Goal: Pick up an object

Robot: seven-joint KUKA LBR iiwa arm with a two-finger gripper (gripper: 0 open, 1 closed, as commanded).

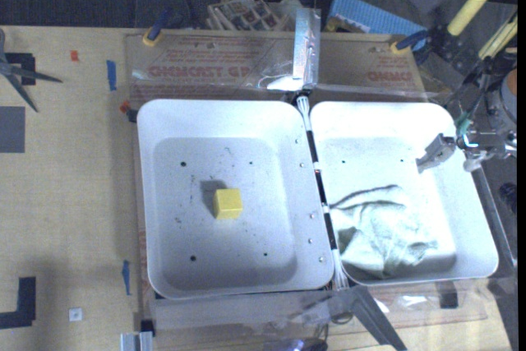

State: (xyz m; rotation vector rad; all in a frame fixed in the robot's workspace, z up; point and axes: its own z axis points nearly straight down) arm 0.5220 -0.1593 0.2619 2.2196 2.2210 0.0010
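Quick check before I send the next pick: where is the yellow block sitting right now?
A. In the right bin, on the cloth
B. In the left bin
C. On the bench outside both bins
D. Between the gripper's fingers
B: the yellow block lies on the floor of the left bin, apart from the crumpled cloth in the right bin.

You see two white bins side by side on the tabletop (66, 201). The left bin (156, 136) holds a small yellow block (228, 203) near its middle. The right bin (362, 123) holds a crumpled pale cloth (386, 238) toward its near side. The claw (444, 150) hangs over the right bin's far right edge, apart from the cloth.
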